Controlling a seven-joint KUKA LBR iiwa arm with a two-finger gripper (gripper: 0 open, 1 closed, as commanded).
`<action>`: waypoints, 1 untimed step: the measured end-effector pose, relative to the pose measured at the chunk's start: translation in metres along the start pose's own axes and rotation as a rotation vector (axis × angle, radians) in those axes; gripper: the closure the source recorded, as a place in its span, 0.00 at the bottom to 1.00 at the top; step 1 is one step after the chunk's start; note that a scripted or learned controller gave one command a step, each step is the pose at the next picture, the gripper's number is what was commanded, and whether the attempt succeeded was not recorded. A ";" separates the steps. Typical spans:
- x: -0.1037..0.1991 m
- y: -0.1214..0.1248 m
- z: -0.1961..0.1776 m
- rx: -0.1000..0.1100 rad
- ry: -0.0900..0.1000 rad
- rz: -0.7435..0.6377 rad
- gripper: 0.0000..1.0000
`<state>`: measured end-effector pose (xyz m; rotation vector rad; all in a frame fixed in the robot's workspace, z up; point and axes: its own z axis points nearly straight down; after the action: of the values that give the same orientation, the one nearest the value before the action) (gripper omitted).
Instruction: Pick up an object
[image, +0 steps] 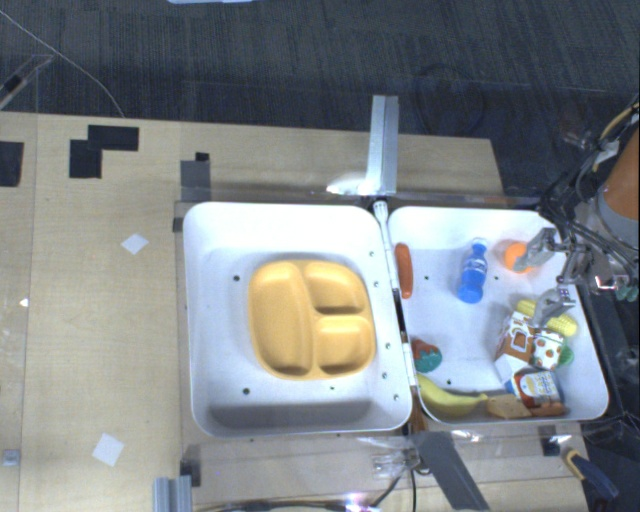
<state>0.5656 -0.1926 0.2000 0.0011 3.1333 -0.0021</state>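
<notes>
free: right bin (440, 235) centre | blocked: carton (528, 343), banana (450, 398)

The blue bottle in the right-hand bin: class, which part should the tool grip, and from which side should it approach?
Grip the blue bottle across its body, around the middle, coming down from above. It appears to lie on its side on the bin floor, long axis running toward the far wall, with bare floor on either side, so the fingers would likely fit best closing across its narrow width.
</notes>
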 end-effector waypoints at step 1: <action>0.052 -0.001 0.065 0.001 0.000 0.328 0.00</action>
<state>0.5140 -0.1936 0.1344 0.5122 3.0910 -0.0012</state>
